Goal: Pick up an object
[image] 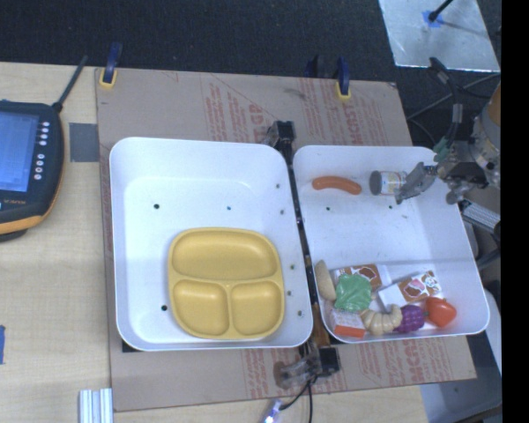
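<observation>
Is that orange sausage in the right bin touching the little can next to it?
Apart. The camera view shows the sausage and the can lying side by side near the right bin's far wall, with a strip of bare white floor between them.

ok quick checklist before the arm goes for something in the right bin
1. Gripper over the right bin, at its upper right: ok.
2. Object at the fingers: small can lies just beside the gripper; whether it is between them: cannot tell.
3. Sausage apart from the can, no clutter touching it: ok.
4. Toy food pile crowded along the bin's near edge, pieces touching: not ok for a clean single grasp.
5. Yellow divided plate sits in the left bin, away from the arm: ok.
</observation>
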`<state>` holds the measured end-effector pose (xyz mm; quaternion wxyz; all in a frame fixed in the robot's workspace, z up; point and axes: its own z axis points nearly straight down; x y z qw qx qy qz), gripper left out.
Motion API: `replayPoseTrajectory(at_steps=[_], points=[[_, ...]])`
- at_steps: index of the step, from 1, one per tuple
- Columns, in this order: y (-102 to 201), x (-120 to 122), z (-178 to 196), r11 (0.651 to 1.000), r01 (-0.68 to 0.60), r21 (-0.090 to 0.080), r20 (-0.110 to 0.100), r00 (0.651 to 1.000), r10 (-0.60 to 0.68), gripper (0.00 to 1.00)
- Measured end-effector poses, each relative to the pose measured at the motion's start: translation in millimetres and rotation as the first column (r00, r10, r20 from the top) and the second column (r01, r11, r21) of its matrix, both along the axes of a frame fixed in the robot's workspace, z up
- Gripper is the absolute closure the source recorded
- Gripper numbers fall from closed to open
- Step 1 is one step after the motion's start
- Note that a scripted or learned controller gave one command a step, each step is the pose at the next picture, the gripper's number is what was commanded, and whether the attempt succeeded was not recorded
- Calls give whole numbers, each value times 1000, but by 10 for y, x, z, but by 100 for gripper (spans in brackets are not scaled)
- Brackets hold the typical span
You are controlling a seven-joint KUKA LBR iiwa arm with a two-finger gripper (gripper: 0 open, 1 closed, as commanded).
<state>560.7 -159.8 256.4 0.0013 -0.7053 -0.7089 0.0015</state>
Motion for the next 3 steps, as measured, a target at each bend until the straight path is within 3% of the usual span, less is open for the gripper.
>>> replayPoseTrajectory(at_steps=[1,2,3], points=[[457,909,-1471,1000,-1,0,-5,1000,1,0],[638,953,-1646,1000,-1,-1,-2,1000,1,0],[592,956,-1643,1000,1,-1,1,1000,-1,0]])
